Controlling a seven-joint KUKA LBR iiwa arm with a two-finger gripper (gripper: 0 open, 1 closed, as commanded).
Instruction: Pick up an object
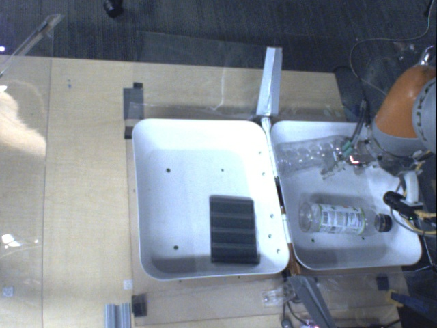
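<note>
Hanging over the far half of the right bin (410, 255), the gripper (339, 161) sits just beside a clear crumpled plastic bottle (307, 154) that lies toward the bin's far-left corner. How wide the claw stands cannot be told from this slant, since metal, cable and clear plastic blur together there, and nothing can be seen clasped in it. The likelier thing to take is the labelled clear bottle (336, 219), lying on its side on the bin floor below the claw in the picture, that is, nearer the camera and a little toward the arm's own side. Its long axis runs roughly left to right across the bin, with the dark cap (384, 223) pointing toward the arm and the rounded base pointing toward the wall shared with the left bin (147, 183). Judging from that lie, a descent should come across the narrow width of the bottle near its middle, not along its length. A ribbed black block (233, 229) rests in the left bin, well apart from the claw and beyond the dividing wall, so it is the poorer choice
</note>
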